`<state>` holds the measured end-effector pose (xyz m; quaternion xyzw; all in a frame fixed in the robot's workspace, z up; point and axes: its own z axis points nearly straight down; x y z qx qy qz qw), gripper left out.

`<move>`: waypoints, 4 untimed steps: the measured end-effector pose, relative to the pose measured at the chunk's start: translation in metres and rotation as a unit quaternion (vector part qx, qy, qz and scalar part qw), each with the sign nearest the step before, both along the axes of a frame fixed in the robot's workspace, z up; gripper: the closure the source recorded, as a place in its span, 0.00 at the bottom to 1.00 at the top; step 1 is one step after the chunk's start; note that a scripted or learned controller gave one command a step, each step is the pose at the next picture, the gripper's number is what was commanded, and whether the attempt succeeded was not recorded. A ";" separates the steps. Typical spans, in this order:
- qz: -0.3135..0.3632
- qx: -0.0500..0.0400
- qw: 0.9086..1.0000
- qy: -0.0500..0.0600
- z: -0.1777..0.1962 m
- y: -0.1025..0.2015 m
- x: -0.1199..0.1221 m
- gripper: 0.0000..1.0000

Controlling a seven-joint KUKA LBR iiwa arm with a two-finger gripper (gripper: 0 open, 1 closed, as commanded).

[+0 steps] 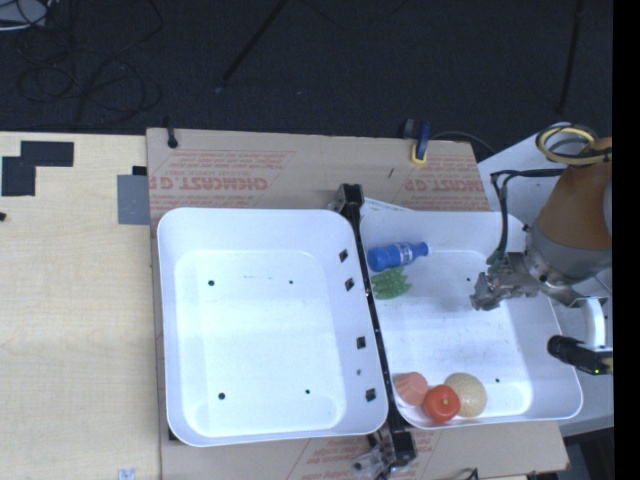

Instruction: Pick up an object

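1. Over the right bin, near its right wall, the jaws hang at the end of the grey arm, which reaches in from the right with its orange band above the wrist. Whether they stand apart or together cannot be told at this size and angle, and nothing can be made out between them.
2. Left of the jaws, well apart from them, a blue bottle lies on its side by the bin's upper left corner, its cap end pointing right.
3. Just below the bottle, a small green object rests on the bin floor, close to the divider between the two bins.
4. At the near edge of the same bin, three rounded things sit in a tight cluster: a pale pink one on the left, a red-orange ball in the middle and slightly forward, and a cream-coloured one on the right. They look to be touching one another.
5. Beside it on the left lies the left bin, its white floor marked with a few small dark dots.
6. Both bins rest on a brown cardboard sheet with red printing, which lies on the light wooden counter.
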<state>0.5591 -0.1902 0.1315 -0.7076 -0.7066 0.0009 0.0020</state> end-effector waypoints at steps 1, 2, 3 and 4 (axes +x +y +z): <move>0.003 0.001 1.000 0.001 -0.027 0.067 0.002 1.00; 0.000 0.000 1.000 0.000 -0.025 0.063 0.003 0.00; 0.002 -0.003 1.000 -0.006 0.057 0.024 0.046 0.00; 0.004 -0.001 1.000 -0.001 0.062 0.025 0.043 1.00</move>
